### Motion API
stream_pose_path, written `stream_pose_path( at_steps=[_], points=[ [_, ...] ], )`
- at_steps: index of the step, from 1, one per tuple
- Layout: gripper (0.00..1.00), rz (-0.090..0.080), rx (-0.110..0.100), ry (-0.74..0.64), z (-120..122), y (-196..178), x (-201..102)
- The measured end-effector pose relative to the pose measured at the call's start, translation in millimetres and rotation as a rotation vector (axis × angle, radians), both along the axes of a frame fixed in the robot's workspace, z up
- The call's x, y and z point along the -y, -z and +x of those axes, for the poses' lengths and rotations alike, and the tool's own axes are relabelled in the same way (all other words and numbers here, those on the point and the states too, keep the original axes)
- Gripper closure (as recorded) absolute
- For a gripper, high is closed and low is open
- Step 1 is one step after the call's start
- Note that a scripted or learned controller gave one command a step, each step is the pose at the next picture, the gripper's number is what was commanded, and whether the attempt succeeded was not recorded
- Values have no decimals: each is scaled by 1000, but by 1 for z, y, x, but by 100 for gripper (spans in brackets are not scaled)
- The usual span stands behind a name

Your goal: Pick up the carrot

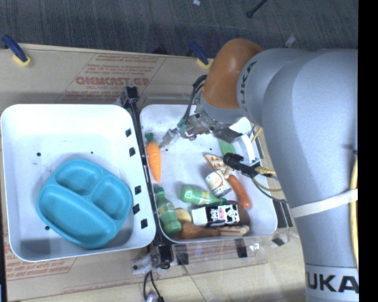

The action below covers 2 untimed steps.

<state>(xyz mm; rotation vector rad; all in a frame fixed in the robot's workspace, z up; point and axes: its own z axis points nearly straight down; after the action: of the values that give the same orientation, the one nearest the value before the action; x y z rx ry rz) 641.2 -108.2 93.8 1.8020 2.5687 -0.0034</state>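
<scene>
Where bins sit, cardboard-covered bench.

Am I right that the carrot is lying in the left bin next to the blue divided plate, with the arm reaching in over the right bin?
Not quite. The camera view shows the carrot lying in the right bin, along its left wall. The blue divided plate sits in the left bin. The arm does reach in over the right bin.

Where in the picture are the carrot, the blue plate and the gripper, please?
carrot (154, 160): camera view, the middle of its orange body, by the right bin's left wall.
blue plate (83, 201): camera view, the ridge between its compartments, in the left bin.
gripper (175, 134): camera view, between its fingertips, just above the carrot's top end.
</scene>
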Motion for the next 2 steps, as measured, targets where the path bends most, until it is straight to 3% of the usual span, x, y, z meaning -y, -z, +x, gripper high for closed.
stream_pose_path(
  at_steps=[2],
  points=[
    [0,1,-2,356,16,1,-10]
  ],
)
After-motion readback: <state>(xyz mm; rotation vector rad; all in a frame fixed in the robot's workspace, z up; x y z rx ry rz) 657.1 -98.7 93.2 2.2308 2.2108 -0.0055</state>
